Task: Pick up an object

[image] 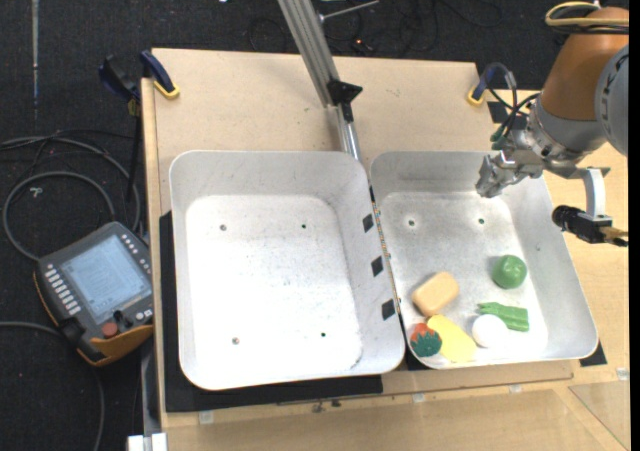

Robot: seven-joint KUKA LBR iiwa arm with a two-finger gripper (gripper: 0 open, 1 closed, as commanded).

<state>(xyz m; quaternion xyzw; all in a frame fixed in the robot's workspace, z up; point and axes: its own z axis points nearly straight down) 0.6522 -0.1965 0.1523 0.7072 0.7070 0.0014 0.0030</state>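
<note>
The right bin [440, 189] holds several small objects near its front. A tan bread-like piece [435, 292] lies left of centre, with a green ball [509, 271] to its right. Along the front edge sit a red and green strawberry-like toy [426, 339], a yellow piece [455, 342], a white ball [489, 331] and a green flat piece [506, 316]. My gripper [491, 182] hangs over the back right part of this bin, well behind the objects and apart from them. I see nothing between its fingers.
The left bin [200, 189] lies beside the right one. A metal pole [305, 29] slants across the back of the bench to the bins' shared edge. Clamps sit at the bench's back corners [160, 79]. A teach pendant [95, 289] lies on the floor at left.
</note>
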